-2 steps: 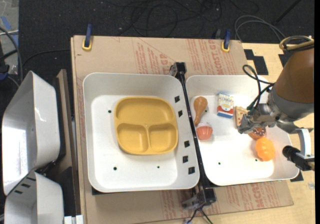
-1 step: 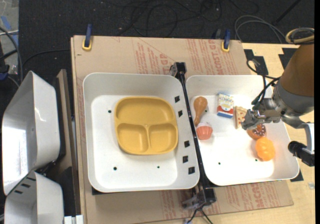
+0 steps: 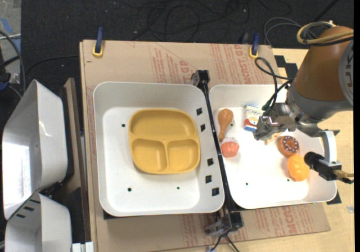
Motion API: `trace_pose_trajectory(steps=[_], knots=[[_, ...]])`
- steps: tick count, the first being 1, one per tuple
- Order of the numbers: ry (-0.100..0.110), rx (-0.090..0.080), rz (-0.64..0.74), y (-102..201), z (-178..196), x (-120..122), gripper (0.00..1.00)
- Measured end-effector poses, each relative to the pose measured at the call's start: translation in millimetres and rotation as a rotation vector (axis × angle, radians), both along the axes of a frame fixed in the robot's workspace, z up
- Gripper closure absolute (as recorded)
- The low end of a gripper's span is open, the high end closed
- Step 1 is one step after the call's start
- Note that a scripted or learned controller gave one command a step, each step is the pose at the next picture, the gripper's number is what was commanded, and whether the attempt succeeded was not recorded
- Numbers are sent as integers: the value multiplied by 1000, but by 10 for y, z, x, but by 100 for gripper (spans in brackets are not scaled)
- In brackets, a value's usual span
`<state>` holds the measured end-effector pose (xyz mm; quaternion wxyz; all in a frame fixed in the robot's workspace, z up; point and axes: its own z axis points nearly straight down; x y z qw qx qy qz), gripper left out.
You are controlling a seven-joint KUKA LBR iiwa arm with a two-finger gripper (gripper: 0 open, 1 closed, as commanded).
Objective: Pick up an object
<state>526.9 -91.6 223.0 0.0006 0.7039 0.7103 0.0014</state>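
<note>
Approach step: gripper (image 3: 263,131) hovers over right bin (image 3: 264,192) near carton (image 3: 252,117); finger state cannot be told. Next: descend, close on carton.

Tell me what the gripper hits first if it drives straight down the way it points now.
Probably bare floor of the right bin. The gripper hangs between the small carton and the donut, so it could clip either; depth is unclear from this slant.

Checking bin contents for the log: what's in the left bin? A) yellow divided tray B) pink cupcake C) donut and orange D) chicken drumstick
A: the yellow divided tray lies in the left bin; the drumstick, cupcake, donut and orange lie in the right bin.
</note>
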Motion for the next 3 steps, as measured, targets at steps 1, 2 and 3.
trace_pose_trajectory(steps=[1, 2, 3], knots=[[0, 0, 0, 524, 75, 216, 100], [2, 0, 0, 1019, 137, 238, 100], [2, 0, 0, 1605, 37, 311, 100]])
